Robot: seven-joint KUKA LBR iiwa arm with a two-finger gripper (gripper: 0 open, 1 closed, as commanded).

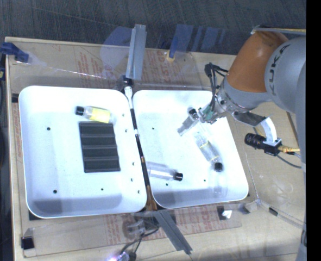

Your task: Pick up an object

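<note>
My gripper hangs over the upper middle of the right bin, pointing down and to the left. Just below it and to the right lies a clear vial with a black cap, apart from the gripper. Another clear vial with a black cap rests near the right bin's front left. In the left bin sit a yellow bottle with a black cap and a black ridged block. Nothing shows between the gripper and any object.
A metal divider rail runs between the bins at the back. The grey arm with its orange band reaches in over the right bin's back right corner. Brackets stick out at the bench's front edge.
</note>
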